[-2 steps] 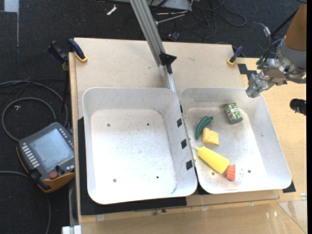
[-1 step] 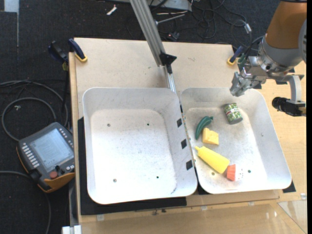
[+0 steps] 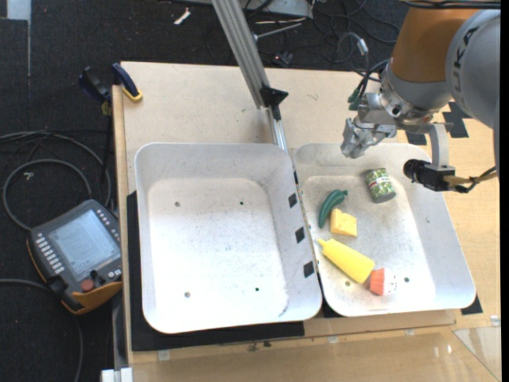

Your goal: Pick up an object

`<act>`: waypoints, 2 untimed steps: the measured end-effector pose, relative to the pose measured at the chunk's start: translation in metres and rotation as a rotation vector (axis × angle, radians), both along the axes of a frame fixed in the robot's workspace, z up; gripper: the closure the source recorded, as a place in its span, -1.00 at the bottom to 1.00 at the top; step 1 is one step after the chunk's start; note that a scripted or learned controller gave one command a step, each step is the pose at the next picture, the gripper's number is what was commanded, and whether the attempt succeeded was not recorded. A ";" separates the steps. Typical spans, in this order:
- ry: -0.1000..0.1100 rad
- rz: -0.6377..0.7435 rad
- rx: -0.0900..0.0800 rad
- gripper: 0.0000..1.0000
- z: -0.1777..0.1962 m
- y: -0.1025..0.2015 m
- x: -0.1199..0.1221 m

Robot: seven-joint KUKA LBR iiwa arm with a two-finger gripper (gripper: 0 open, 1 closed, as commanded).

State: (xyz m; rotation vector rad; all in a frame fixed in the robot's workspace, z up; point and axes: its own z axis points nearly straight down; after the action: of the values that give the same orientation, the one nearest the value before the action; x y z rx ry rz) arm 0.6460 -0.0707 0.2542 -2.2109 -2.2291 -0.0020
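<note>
The right bin point(image 3: 441, 237) holds a green can point(image 3: 381, 185), a green pepper point(image 3: 332, 205), a yellow cheese wedge point(image 3: 343, 224), a yellow bottle-shaped toy point(image 3: 347, 260) and a small red-and-white piece point(image 3: 382, 282). My gripper point(image 3: 355, 145) hangs above the bin's far edge, left of and behind the can, a short way above the pepper in the view. Nothing shows between its fingertips.
The left bin point(image 3: 159, 237) lies beside the right one. A slanted metal pole point(image 3: 242, 42) crosses the back of the bench. A clamp point(image 3: 119, 82) sits at the bench's far left corner, and a teach pendant point(image 3: 75, 253) lies on the floor at left.
</note>
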 end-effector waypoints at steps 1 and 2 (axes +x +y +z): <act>-0.003 0.000 -0.001 1.00 -0.001 0.059 0.012; -0.001 0.000 -0.001 1.00 0.002 0.110 0.008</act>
State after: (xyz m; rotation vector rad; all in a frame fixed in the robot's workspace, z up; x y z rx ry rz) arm 0.6538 0.0394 0.2558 -2.2118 -2.2302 -0.0028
